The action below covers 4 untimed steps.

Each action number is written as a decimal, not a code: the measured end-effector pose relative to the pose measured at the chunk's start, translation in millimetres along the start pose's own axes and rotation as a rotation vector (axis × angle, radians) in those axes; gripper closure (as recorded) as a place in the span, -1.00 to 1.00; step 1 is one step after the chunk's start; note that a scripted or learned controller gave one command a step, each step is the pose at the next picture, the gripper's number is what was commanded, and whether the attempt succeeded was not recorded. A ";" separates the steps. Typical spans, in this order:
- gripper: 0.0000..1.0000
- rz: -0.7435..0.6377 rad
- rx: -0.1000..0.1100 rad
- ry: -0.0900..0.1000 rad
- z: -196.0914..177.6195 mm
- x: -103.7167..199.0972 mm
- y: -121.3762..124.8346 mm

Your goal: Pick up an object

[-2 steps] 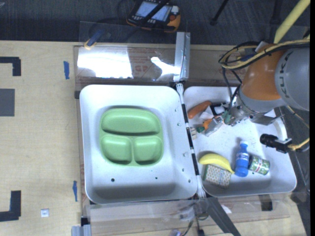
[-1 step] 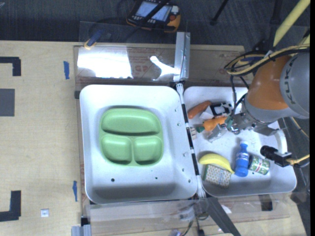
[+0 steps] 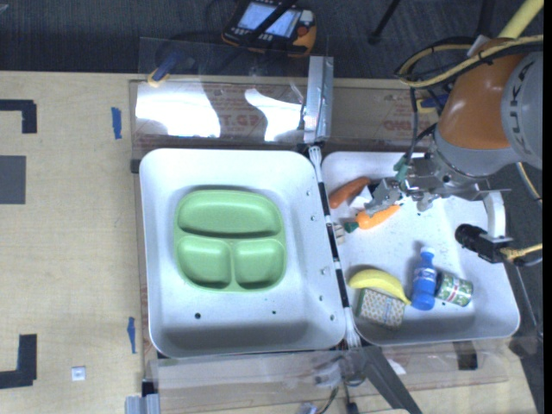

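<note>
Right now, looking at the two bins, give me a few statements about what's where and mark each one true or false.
1. The green divided tray lies in the left bin. True.
2. The banana sits in the left bin. False: it lies in the right bin, near its front left corner.
3. The blue bottle lies next to the banana. True.
4. The gripper is over the green divided tray. False: it is over the right bin, by the two carrots.
5. Both carrots lie in the right bin's back left part. True.
</note>
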<state>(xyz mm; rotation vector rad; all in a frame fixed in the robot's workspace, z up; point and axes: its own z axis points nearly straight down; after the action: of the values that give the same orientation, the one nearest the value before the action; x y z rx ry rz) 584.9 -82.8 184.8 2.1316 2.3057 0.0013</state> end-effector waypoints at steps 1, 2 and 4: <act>-1.00 -0.214 0.002 0.001 91.6 -62.9 22.8; -1.00 0.019 -0.002 -0.001 37.3 -42.7 48.4; -1.00 -0.195 0.001 0.001 83.4 -57.7 -110.5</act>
<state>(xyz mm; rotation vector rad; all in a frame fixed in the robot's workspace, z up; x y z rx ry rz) 479.4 -149.1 101.3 1.8972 2.5036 0.0011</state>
